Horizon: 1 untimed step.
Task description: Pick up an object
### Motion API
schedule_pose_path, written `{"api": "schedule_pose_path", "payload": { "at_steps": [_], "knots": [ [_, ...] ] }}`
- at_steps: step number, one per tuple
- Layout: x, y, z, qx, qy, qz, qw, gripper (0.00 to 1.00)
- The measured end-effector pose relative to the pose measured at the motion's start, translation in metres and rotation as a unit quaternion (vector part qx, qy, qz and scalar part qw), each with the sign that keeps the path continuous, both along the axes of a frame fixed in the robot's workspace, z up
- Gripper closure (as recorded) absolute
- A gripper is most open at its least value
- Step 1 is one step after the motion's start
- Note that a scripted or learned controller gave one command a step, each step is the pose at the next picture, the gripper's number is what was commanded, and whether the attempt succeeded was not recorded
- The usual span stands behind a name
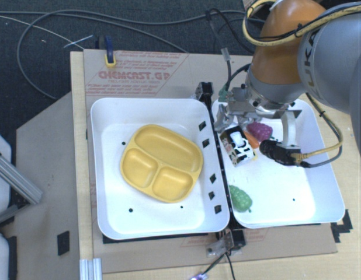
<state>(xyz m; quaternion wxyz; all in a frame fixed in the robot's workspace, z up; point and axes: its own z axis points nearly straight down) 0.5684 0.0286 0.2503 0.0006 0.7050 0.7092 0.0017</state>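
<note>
Nearest the camera, a green toy lies at the near left of the right bin, close to the divider, well apart from the arm and free to take. Left of it, a yellow tray with three compartments fills the middle of the left bin, lying flat and too broad, by my reckoning, for an easy pinch. Farther in, the gripper is down low over the right bin's far left, the arm bent over it from the right. Just beneath sits a black-and-white object, and a purple one right beside it; these look like the targets, since the tool hovers right at them. Whether it is spread or closed I cannot tell: the wrist hides it, and nothing is visibly held.
</note>
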Motion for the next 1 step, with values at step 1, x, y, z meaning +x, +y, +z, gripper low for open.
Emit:
{"api": "schedule_pose_path", "payload": {
  "at_steps": [1],
  "knots": [
    [0.0358, 0.0437, -0.0150, -0.0004, 0.000, -0.001, 1.0000, 1.00]
  ]
}}
